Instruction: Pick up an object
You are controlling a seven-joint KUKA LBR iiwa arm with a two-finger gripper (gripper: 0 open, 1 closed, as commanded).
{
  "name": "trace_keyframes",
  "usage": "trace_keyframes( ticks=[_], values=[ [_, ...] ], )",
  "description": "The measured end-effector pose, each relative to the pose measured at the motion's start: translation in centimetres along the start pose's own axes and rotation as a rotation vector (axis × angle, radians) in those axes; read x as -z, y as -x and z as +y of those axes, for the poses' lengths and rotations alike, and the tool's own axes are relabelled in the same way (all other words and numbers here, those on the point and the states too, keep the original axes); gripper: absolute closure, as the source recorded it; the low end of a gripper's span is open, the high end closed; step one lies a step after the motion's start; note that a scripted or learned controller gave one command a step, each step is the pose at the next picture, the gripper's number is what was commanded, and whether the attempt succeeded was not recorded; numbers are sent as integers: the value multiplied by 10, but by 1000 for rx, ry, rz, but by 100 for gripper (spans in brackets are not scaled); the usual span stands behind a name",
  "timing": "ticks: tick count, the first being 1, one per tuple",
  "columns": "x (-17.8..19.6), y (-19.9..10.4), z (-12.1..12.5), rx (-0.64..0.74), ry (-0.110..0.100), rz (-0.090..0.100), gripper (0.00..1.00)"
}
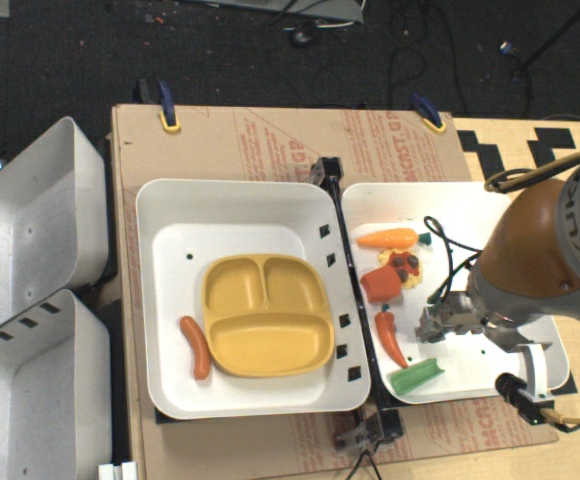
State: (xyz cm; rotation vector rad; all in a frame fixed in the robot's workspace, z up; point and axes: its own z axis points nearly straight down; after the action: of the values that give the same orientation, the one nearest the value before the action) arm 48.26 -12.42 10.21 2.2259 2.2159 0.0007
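Observation:
The right bin holds an orange carrot, a slice of pizza, a red block, a red chili pepper and a green pepper. My gripper hangs low over the middle of this bin, just right of the chili and above the green pepper. The orange wrist band and grey arm cover much of the bin's right half. Nothing shows between the fingers.
The left bin bears a yellow divided plate and a sausage at its lower left. A black divider runs between the bins. Cables trail across the right bin's back.

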Motion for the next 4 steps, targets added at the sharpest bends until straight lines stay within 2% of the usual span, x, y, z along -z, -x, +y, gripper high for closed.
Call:
trace_keyframes(
  ticks=[1,2,3,4],
  values=[
    [56,-9,6,8,5,-1,100],
    [103,-12,-1,8,3,-1,100],
    [166,-14,1,9,7,-2,100],
    [149,-59,33,12,1,0,100]
  ],
)
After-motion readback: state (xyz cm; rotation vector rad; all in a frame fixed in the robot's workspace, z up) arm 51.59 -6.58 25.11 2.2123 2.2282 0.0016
